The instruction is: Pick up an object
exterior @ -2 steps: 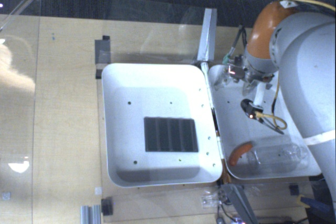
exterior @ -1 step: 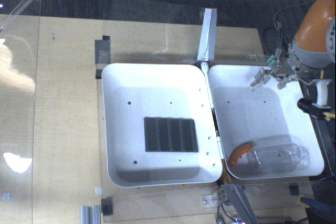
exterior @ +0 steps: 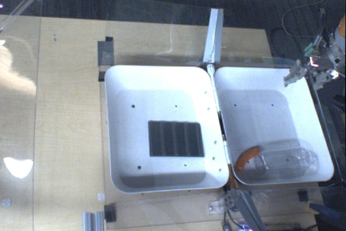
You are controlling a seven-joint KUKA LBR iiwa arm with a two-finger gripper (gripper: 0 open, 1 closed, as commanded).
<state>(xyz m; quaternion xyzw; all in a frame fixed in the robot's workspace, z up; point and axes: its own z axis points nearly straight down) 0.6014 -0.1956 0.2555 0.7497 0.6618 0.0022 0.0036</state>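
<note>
Camera view shows two white bins side by side on the worktop (exterior: pixel 65 132): the left bin (exterior: pixel 121 116) bears a dark ribbed pad (exterior: pixel 175 138). A clear bottle (exterior: pixel 284 160) lies on its side near the right bin's (exterior: pixel 259 100) front edge, touching an orange piece (exterior: pixel 246 157) at its left end. At the far right, the gripper (exterior: pixel 316 66) hangs over that bin's back corner, well apart from both.

Bottle (exterior: pixel 284 161) in rt bin (exterior: pixel 254 100); grate (exterior: pixel 175 138) in left bin (exterior: pixel 157 89).
</note>
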